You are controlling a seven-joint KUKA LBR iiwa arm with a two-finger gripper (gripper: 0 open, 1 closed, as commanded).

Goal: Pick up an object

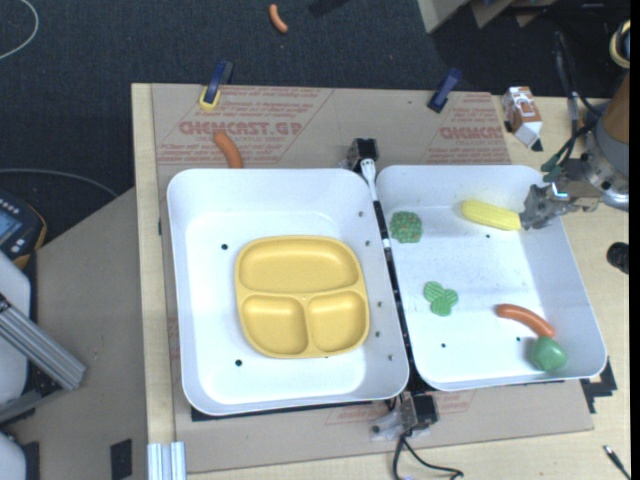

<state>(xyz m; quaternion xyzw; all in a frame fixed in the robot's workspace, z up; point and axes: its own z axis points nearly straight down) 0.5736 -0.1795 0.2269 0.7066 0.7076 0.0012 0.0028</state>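
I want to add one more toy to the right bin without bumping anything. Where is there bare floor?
Most open: the right white bin's near-left corner, below the green leafy toy, and the middle strip between that and the orange sausage. Crowded: the far-right corner, where the gripper sits by the yellow corn cob.

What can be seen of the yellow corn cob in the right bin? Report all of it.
The corn cob is a small yellow toy, plastic by its look, with a bumpy kernel texture and tapered ends. It lies flat on the floor of the right bin, near the far right corner, angled slightly with its right end lower in the view. The end effector sits right at that end, by the bin's edge; whether it touches the cob cannot be told.
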